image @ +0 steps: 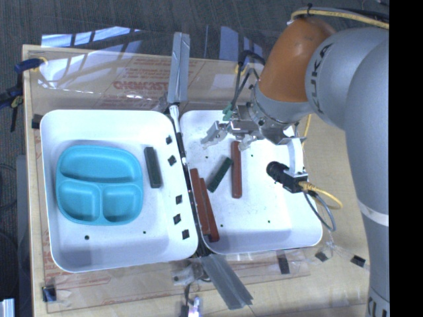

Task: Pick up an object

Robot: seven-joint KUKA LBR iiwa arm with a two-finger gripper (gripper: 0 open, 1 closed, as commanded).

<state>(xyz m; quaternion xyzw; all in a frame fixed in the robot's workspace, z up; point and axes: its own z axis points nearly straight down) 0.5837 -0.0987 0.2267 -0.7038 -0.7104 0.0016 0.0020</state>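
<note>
My gripper hangs over the back of the right bin, and its two metal fingers stand spread apart, open. The top end of a short brown stick lies just below the gap between them; nothing is held. A dark green block rests tilted to the left of the stick. Along the right bin's left wall lies a long reddish-brown bar.
The left bin holds a blue divided tray and a dark green bar beside it. A black camera with a yellow cable hangs off the wrist over the right bin. The grey arm covers the right side.
</note>
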